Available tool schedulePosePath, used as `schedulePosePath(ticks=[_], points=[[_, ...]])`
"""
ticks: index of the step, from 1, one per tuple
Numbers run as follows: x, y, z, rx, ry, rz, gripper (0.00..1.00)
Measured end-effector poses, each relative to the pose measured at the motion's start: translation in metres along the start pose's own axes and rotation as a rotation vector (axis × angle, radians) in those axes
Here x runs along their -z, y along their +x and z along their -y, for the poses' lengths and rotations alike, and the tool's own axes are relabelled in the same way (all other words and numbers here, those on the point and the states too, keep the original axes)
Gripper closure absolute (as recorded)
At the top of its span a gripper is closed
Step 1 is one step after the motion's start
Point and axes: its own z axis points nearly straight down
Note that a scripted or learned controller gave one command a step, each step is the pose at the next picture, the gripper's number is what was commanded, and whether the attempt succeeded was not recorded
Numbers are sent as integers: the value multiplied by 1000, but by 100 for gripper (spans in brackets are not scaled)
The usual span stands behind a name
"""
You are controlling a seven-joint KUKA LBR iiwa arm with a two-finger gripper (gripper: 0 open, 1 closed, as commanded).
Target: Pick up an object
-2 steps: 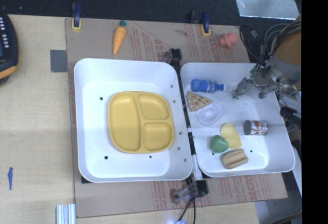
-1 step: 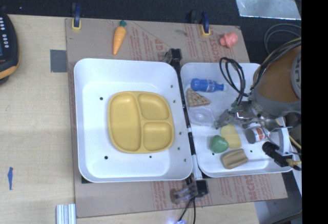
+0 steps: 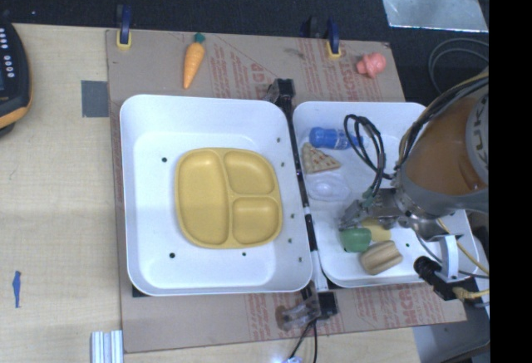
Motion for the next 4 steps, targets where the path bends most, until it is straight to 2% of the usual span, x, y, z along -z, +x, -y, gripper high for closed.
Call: schedulePosePath(ticks=[1,2,3,4], points=[[11,-3,-2,0,-5,5,100],[11,-3,-2,0,-5,5,0],[0,17,16,-2,-2,1,0],[1,10,-10,1,-9,3,0]])
